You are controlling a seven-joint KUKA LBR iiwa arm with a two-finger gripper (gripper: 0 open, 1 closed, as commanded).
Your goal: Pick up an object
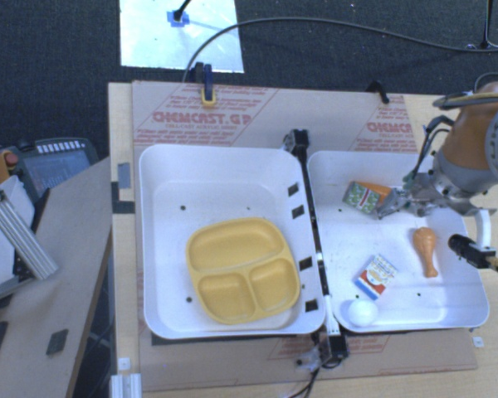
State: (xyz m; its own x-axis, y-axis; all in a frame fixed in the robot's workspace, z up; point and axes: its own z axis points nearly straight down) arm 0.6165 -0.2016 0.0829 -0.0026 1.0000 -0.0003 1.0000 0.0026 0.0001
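**Arm low over right bin, near carton**

Arm (473, 139) reaches in from the right, wrist bent down over right bin (448, 313). Jaws tip just beside green-orange carton (365, 196); can't tell if parted or clenched. Drumstick (427, 249), small packet (376, 275), white ball (362, 312) lie apart in bin.

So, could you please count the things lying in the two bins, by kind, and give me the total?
Yellow divided tray: 1
Green and orange carton: 1
Orange toy drumstick: 1
Small white, red and blue packet: 1
White ball: 1
Total: 5
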